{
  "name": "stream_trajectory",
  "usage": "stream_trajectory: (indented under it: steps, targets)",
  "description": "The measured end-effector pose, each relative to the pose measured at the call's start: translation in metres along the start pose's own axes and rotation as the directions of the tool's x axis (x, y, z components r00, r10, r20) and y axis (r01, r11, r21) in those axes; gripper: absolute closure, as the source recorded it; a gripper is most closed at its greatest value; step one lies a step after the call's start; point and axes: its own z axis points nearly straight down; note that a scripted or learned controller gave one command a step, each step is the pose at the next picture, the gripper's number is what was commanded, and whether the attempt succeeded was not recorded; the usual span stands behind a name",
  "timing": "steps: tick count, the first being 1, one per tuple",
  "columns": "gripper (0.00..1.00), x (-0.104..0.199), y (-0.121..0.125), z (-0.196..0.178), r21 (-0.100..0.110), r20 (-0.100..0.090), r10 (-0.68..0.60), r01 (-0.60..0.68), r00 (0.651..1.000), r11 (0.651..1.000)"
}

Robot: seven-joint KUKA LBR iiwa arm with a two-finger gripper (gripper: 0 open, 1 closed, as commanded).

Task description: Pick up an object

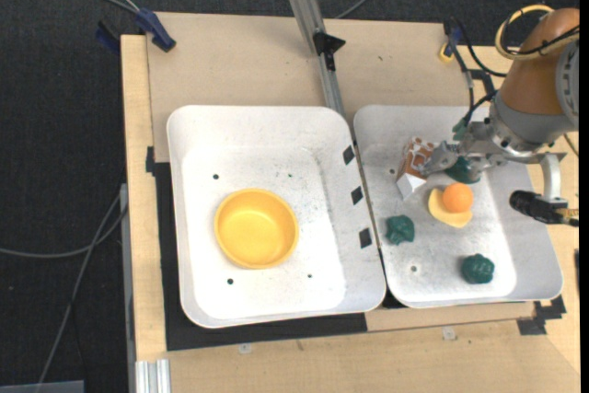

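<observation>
Pickup is not yet done, you can see: the tool (457,163) hangs low in the right bin (529,276), its state impossible to tell, with the orange ball (456,197) just below it and nothing visibly lifted.

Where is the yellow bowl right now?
The yellow bowl sits alone in the left bin, toward its lower left, well away from the gripper working over the right bin.
</observation>
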Motion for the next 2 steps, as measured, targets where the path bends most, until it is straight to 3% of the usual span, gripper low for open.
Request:
stream_trajectory:
  steps: [1, 2]
  targets:
    - [1.0, 0.001, 0.002, -0.017, -0.011, 0.001, -0.001, 0.001, 1.0, 1.0]
    - [1.0, 0.005, 0.011, -0.067, -0.016, 0.005, -0.004, 0.004, 1.0, 1.0]
